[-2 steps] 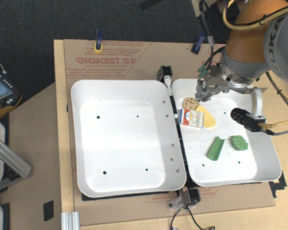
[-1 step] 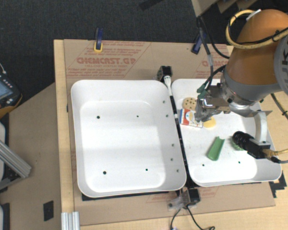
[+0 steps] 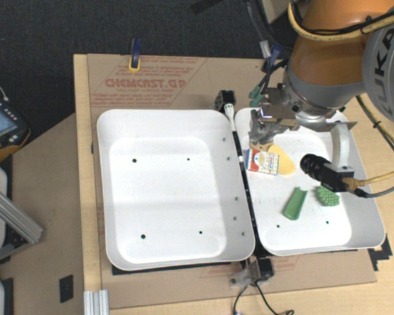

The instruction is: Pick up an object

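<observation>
Two bins (image 3: 118, 136): mid-frame.
Gripper (image 3: 259, 136): I see it above a carton (image 3: 262, 162), right bin; jaws' state unclear.
Block (image 3: 293, 203): lower right.

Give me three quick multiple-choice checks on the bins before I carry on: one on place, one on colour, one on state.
1. Where do the loose objects lie?
A. left bin
B. right bin
C. on the cardboard

2. What colour is the block nearest the front rim of the right bin?
A. green
B. red
C. blue

3. Where does the claw stand?
A. over the left bin
B. beyond the bench
C. over the right bin, beside the small carton

Answers: 1 B, all sit in the right bin. 2 A, the green block. 3 C, the claw hangs just behind the small carton.
</observation>
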Available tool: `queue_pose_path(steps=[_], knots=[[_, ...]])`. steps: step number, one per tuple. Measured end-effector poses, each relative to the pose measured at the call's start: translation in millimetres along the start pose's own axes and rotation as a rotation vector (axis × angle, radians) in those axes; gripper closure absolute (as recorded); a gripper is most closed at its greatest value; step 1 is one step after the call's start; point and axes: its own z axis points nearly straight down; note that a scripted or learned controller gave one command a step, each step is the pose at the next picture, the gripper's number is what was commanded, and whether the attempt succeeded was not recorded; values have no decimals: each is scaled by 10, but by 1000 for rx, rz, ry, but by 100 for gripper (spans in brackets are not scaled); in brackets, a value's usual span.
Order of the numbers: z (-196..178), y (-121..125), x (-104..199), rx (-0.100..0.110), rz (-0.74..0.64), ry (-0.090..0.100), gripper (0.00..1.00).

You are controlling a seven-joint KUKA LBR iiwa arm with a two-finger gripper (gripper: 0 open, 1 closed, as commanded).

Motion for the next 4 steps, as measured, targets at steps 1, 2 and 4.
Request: queue_pose_path(steps=[1,2,4], knots=[[-352,-100,345,2,2,-1,100],[-15,-378,-186,14,13,-3,100],[-1017,-422,350,1,3,0,100]])
